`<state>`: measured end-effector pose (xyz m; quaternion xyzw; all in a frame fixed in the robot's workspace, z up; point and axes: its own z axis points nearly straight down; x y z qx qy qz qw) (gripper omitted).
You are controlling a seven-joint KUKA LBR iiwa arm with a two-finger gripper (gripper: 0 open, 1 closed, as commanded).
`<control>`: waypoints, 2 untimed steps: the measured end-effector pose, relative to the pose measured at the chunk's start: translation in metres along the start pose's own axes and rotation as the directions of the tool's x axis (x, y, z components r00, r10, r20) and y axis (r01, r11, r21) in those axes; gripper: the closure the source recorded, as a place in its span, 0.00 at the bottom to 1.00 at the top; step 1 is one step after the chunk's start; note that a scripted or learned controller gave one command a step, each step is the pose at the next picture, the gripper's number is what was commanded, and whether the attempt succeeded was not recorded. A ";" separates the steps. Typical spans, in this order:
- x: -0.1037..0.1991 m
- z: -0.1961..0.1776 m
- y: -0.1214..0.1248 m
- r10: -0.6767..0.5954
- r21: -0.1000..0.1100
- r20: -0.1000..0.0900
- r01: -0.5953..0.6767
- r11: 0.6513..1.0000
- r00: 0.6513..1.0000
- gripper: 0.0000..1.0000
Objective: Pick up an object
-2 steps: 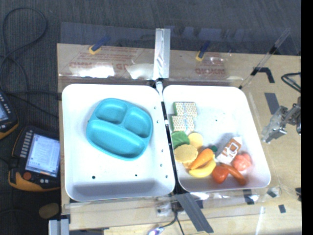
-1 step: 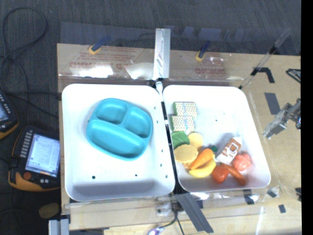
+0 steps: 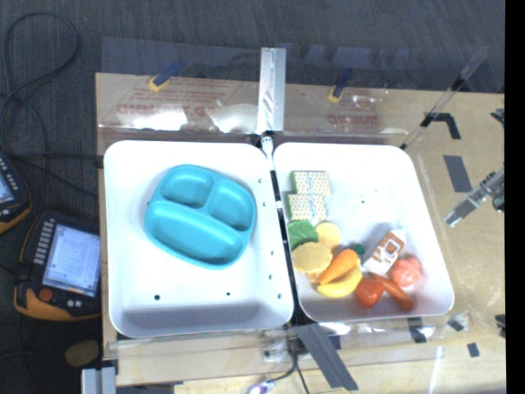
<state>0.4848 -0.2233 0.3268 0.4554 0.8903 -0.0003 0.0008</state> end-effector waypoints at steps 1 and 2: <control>0.000 -0.012 0.000 0.085 0.000 -0.001 -0.085 0.996 0.996 1.00; 0.000 -0.019 0.000 0.164 0.001 -0.001 -0.164 0.986 0.986 1.00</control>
